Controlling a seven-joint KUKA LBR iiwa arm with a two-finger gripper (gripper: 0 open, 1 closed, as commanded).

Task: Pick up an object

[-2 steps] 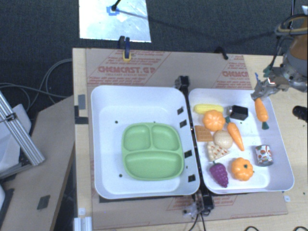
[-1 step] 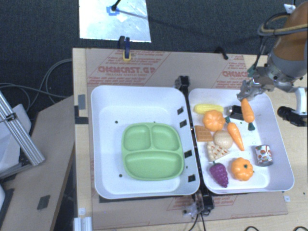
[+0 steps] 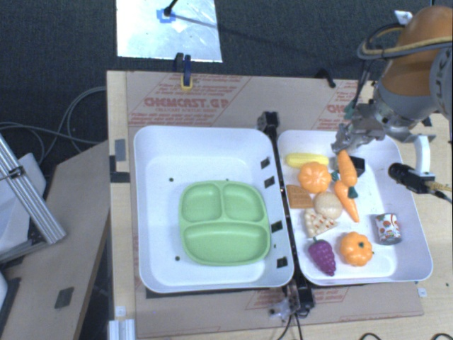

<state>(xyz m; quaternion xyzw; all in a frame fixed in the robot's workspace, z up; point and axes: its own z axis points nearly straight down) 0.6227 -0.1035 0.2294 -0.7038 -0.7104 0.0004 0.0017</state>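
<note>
You'll find the gripper hanging just above the upper carrot, whose long axis runs down the right bin; I can't tell its state.

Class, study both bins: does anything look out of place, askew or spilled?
Nothing is spilled or damaged. The green divided plate lies flat in the left bin. In the right bin the toy foods crowd together; one carrot sits right under the gripper, and a small can lies apart on its side.
</note>
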